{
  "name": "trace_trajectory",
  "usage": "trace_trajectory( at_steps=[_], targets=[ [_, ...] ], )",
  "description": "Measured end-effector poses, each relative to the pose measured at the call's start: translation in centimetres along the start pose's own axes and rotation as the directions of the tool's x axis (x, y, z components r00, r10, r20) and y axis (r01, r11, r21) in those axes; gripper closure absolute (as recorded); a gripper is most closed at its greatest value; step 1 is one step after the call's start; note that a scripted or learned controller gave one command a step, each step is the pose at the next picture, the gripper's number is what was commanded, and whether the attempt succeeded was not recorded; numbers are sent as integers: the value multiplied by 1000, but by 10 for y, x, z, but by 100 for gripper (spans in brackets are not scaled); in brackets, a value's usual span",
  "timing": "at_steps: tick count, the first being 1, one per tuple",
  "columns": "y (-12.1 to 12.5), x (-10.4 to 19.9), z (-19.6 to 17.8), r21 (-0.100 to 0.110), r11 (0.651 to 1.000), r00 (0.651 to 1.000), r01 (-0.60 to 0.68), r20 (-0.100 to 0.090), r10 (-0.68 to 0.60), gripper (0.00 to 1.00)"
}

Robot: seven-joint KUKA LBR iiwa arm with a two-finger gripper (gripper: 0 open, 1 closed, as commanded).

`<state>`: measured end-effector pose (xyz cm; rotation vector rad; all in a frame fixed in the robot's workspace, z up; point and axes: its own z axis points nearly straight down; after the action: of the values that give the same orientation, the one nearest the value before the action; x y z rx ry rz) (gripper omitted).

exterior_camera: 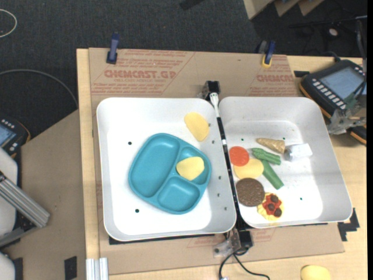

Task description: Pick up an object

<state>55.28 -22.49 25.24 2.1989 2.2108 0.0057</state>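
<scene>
Lying in the left bin [116,214] is a teal divided plate [154,171], with a pale yellow piece [190,167] resting in its right-hand compartment. A second yellow piece [197,126] sits on the bin floor just beyond the plate's far edge, near the wall shared with the right bin [326,185].

The right bin holds a cluster of toy food in its left half. A red disc [239,155] touches a flat yellow slice [249,169] below it, and a brown patty [250,191] lies nearer the camera. Just beside the patty is a small yellow piece topped with red and dark bits [271,206]. Two green pods [273,175] run slantwise between the disc and the bin's middle. A tan cone [271,145] lies on its side, its wide end next to a small white block [300,151].

Both bins rest on a brown board [145,74] printed with red lettering, held by a blue clamp [112,49] and a yellow clamp [267,53] at its far edge. A handheld screen unit [338,86] lies to the right.

How far the claw is open, or whether it has hold of anything, cannot be told
</scene>
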Motion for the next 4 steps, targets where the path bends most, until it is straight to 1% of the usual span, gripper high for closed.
trace_trajectory(
  at_steps=[4],
  targets=[
    [4, -1, -42, -13, 1000, 1000, 4, 11, -4, 100]
  ],
)
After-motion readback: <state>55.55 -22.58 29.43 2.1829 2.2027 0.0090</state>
